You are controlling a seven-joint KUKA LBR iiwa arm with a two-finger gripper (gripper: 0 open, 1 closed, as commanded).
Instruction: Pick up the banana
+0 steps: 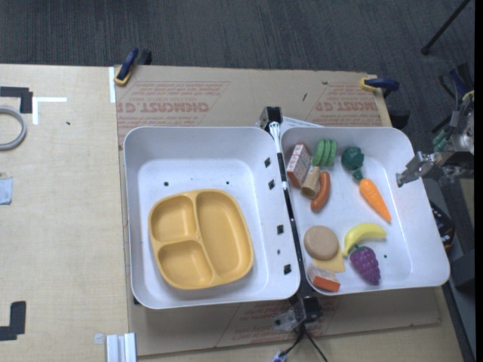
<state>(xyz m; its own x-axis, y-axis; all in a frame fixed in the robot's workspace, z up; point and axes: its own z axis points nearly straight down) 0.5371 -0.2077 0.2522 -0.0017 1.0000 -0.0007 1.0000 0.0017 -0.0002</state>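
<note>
Bench [60, 225]: pale wood top, black tape marks on the left, a metal ring at the far left edge
Cardboard [181, 100]: brown sheet under both bins, printed lettering upside down, held by blue clamps [128, 65] at the top corners
Floor [249, 17]: dark grey carpet beyond the bench, a black stand leg at top right
Left bin [143, 157]: white, shallow, holding a yellow tray [200, 238] with three compartments
Right bin [411, 255]: white, shallow, touching the left bin along a black clipped seam
Banana [364, 234]: yellow, curved, lying flat in the lower middle of the right bin, just above the grapes [365, 265] and right of the bun [322, 242]
Carrot [374, 200]: orange, slanted, just above the banana, apart from it
Other food: sausage [321, 190] and a small carton [298, 164] near the seam, green pods [326, 151] and a dark green vegetable [352, 157] along the top wall, an orange-and-white piece [326, 282] at the bottom corner
Gripper [411, 172]: at the right bin's right rim, well apart from the banana, above and right of the carrot; nothing seen between the fingers; open or closed cannot be told
Arm [456, 138]: entering from the right edge, grey metal parts visible
</note>
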